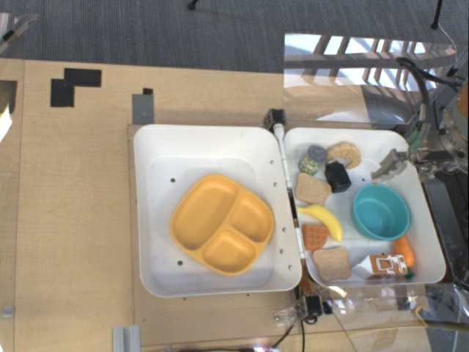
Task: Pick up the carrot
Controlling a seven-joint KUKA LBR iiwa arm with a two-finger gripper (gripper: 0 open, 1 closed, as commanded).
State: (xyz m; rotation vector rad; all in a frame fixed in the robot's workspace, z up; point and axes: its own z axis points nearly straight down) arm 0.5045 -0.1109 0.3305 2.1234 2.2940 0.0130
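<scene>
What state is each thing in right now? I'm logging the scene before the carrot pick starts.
carrot: lying in the right bin's near right corner, not gripped
gripper: above the right bin's far right side, apart from the carrot
teal bowl: upright, nothing in it
yellow divided plate: upright in the left bin, compartments bare
banana: lying flat beside the bowl

Carrot (403, 253) lies at the right bin's (437, 270) lower right, below the teal bowl (380, 211); gripper (390, 164) hangs above the bowl.
</scene>
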